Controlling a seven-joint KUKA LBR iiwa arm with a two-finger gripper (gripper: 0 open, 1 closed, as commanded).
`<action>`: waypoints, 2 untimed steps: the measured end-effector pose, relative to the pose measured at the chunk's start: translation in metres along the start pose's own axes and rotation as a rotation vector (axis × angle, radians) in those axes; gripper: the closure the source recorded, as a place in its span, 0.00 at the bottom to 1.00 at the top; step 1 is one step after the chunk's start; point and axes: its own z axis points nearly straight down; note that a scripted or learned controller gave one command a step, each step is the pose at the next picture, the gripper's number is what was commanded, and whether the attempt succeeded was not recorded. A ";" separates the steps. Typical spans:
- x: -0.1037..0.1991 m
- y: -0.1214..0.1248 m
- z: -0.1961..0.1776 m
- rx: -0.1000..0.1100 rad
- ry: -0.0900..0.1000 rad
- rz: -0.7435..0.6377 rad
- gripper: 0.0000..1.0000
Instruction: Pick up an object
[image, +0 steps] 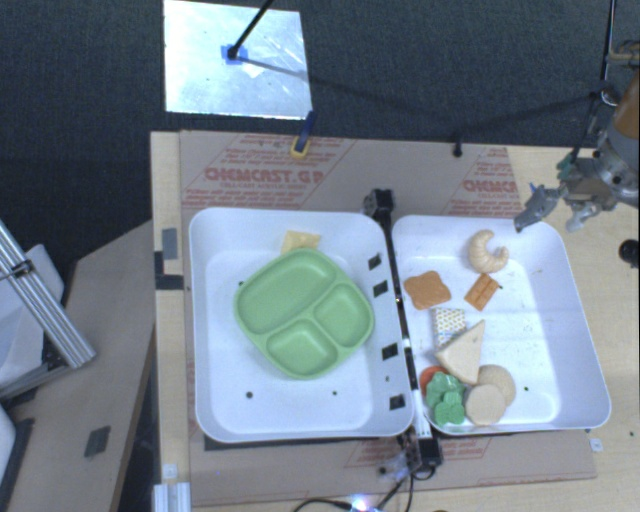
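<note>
Toy food pieces, among them a croissant, a toast slice and a cheese wedge, lie in the right bin. Above that bin's far right corner the gripper hangs with fingers spread, holding nothing.

left bin: green divided plate | yellow clip on cardboard (far edge) | foil sheet

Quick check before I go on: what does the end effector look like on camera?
The end effector is grey metal: a blocky body at the view's right edge with slim, darker grey fingers that jut out from it. A thin dark rod or cable runs up above it. I can make out no markings; the arm is mostly cut off.
</note>
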 end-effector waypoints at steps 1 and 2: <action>0.001 0.002 -0.008 -0.012 -0.003 -0.003 0.00; -0.004 -0.006 0.042 -0.009 -0.003 -0.001 0.00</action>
